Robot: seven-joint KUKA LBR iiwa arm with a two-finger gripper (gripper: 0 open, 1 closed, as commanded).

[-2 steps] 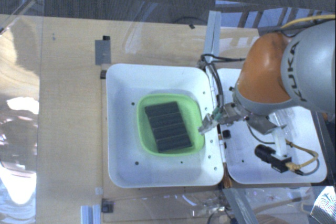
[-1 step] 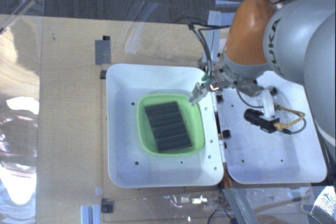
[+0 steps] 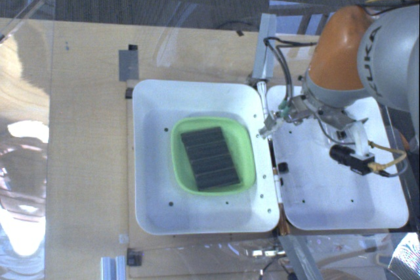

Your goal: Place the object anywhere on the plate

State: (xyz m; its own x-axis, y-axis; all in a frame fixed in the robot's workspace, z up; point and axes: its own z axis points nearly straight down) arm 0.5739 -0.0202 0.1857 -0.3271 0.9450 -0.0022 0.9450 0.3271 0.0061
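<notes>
Dark ridged object (image 3: pixel 209 158) lies on the green plate (image 3: pixel 181 170); placement looks complete; tool (image 3: pixel 270 128) state cannot be told.

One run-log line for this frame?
object: dark ridged block on green plate | plate: in left bin | arm: over right bin | grasp: cannot tell

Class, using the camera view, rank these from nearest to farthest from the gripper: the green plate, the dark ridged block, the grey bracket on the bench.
Gripper at the bins' divide.
1. Green plate, left bin, just left of it.
2. Dark ridged block, lying on the plate.
3. Grey bracket, bench, upper left.
</notes>
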